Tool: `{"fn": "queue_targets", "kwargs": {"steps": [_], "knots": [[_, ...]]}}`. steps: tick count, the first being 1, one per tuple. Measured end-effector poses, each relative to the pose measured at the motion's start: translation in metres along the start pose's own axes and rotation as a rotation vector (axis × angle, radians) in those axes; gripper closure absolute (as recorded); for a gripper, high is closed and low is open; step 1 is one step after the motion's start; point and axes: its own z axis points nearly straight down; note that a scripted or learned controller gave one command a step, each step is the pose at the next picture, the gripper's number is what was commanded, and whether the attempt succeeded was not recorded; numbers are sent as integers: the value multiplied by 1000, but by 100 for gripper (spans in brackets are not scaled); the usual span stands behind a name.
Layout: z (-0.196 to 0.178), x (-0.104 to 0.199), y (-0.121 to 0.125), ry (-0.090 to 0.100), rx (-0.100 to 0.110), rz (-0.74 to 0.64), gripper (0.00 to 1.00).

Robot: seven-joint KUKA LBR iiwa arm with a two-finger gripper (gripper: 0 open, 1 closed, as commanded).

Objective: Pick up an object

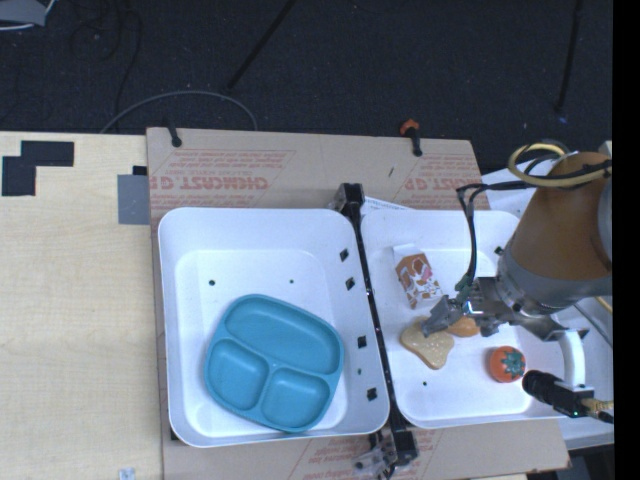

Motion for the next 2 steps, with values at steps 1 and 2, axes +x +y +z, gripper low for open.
{"fn": "queue_targets", "kwargs": {"steps": [1,2], "knots": [[-5,0,3,-1,-11,-2,0],[58,-3,1,0,-6,-2,0]]}}
